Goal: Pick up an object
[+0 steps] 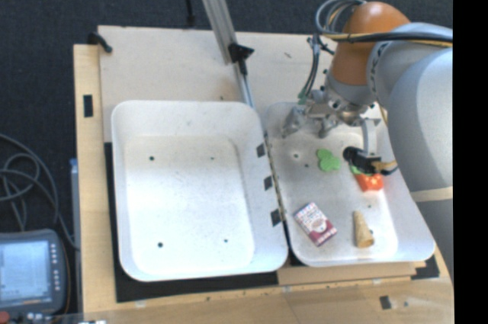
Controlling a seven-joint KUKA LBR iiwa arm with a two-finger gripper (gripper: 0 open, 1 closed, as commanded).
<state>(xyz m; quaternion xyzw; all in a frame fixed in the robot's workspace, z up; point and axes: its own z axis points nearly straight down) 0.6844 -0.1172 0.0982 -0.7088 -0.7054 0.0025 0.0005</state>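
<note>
Right white bin (404, 237), claw (309, 123) over its far end, near a green piece (329, 160), its spread unclear

Four items in right bin (301, 179). Green lump (329, 160) — 11 o'clock of bin centre. Orange-red piece (370, 181) at 3 o'clock. Pink carton (315, 223) lying flat, skewed — 7 o'clock. Tan wedge (363, 229), 5 o'clock, near carton, apart.
</note>
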